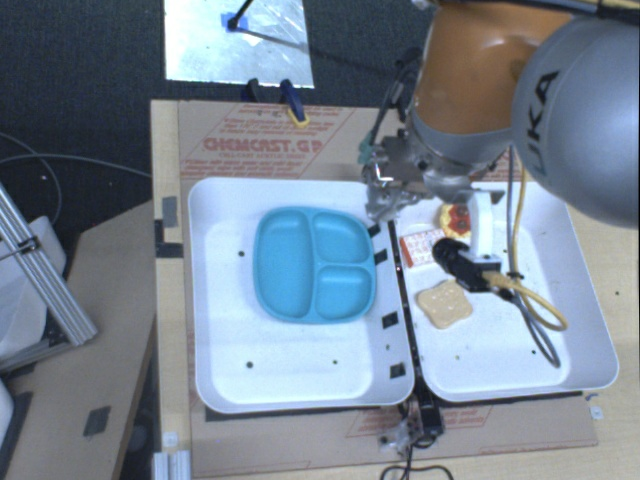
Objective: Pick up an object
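My gripper [383, 200] hangs over the far end of the wall between the two white bins, just beyond the blue plate's far right corner. A blue divided plate [313, 265] lies flat in the left bin [220, 368]. In the right bin [580, 358] a tan toast-shaped piece [444, 305] rests near the divider. A red and white packet [417, 248] lies just beyond it, below the wrist. A red and yellow item [456, 219] is partly hidden under the arm. Nothing shows between the gripper's tips.
The big grey and orange arm [500, 58] covers the far part of the right bin. A shiny metal sheet [238, 28] and a blue clamp [292, 100] lie beyond the bins. A brown board [260, 138] lies under both bins.
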Robot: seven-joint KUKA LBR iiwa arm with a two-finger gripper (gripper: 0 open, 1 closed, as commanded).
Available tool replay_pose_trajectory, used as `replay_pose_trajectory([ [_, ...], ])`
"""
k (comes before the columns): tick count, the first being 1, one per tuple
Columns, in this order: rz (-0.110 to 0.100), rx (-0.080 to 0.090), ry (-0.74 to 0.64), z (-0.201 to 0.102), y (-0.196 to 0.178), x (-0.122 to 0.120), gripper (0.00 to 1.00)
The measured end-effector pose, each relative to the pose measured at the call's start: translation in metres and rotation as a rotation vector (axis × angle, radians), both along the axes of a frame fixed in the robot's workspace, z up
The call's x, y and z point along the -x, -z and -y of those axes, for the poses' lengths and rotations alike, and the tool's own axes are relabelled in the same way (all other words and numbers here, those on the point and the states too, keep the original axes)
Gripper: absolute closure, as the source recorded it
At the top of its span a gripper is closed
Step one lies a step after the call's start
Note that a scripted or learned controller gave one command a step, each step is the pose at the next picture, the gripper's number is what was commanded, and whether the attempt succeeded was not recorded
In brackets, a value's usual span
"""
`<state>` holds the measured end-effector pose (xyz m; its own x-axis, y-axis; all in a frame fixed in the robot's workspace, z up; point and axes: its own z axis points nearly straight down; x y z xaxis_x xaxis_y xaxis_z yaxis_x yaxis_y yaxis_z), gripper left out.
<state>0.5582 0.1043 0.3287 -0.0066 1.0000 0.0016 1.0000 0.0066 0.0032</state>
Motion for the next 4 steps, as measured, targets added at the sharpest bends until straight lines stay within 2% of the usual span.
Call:
replay_pose_trajectory([
  [1, 0.007, -0.001, -0.001, -0.038, -0.043, -0.053, 0.00],
  [2, 0.001, -0.003, -0.004, -0.083, -0.081, 0.003, 0.00],
  [3, -0.005, 0.003, 0.010, -0.040, -0.048, 0.021, 0.00],
  [4, 0.005, -0.005, -0.004, -0.081, -0.118, 0.073, 0.00],
])
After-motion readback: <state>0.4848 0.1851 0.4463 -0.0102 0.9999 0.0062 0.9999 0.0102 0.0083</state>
